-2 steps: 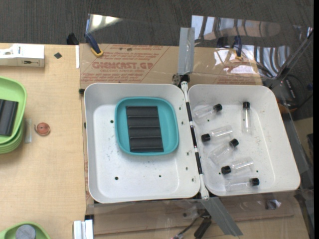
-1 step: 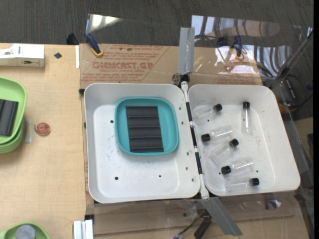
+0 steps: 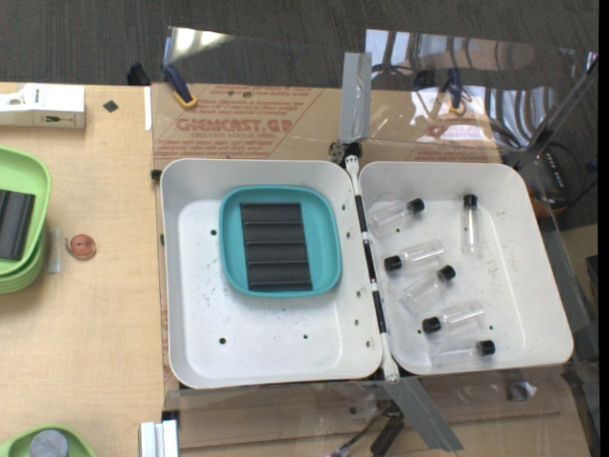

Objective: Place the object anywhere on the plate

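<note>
A teal square plate [image 3: 281, 240] with a dark ribbed insert lies in the left white bin [image 3: 200, 284], toward its back half. In the right white bin [image 3: 519, 255] lie several clear vials with black caps. One vial [image 3: 469, 221] lies at the back right, another vial [image 3: 412, 256] near the middle left, and a third vial [image 3: 452, 320] lies toward the front.
A green tray [image 3: 21, 222] holding a dark block sits at the far left of the wooden bench. A small reddish disc [image 3: 82, 246] lies beside it. Cardboard [image 3: 243, 122] and clear plastic panels stand behind the bins.
</note>
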